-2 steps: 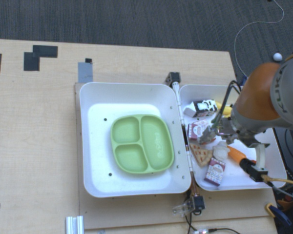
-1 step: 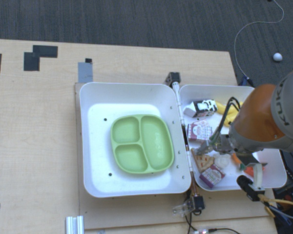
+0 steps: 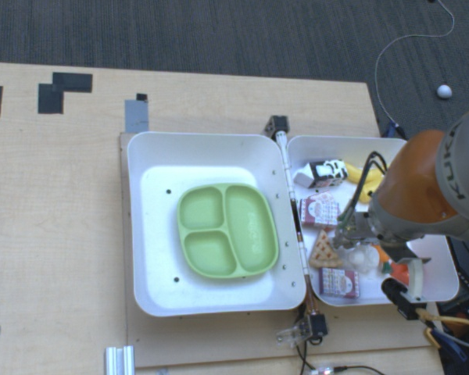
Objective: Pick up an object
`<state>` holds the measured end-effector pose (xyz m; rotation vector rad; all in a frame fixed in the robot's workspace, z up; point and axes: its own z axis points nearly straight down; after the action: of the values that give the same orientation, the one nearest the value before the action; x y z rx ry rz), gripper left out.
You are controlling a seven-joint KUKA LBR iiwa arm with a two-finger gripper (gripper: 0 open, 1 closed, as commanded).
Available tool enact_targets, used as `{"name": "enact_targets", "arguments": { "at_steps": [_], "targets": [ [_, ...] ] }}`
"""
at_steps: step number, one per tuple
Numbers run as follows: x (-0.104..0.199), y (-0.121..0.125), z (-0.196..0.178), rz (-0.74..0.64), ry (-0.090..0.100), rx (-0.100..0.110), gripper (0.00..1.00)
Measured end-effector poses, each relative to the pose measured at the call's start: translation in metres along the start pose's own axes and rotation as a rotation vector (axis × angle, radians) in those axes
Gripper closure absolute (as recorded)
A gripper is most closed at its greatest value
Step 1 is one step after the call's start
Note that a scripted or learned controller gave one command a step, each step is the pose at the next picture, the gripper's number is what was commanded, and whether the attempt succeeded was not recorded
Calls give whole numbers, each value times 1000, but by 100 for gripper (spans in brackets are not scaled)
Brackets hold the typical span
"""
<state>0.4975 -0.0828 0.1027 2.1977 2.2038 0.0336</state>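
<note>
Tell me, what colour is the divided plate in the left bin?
The divided plate is light green, seen in the camera view.

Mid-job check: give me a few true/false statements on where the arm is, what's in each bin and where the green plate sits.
1. The green divided plate lies in the left bin. True.
2. The arm is over the left bin. False: it is over the right bin.
3. The pizza-slice toy lies on the green plate. False: it lies in the right bin.
4. The right bin holds several small items. True.
5. The green plate has three compartments. True.
</note>
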Motion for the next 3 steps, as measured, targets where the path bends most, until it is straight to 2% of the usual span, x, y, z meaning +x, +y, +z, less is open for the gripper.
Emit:
{"name": "enact_targets", "arguments": {
  "at_steps": [1, 2, 3],
  "targets": [
    [-2, 1, -1, 2, -4, -3, 0],
    [0, 2, -11, 0, -2, -5, 100],
    [0, 2, -11, -1, -1, -5, 0]
  ]
}}
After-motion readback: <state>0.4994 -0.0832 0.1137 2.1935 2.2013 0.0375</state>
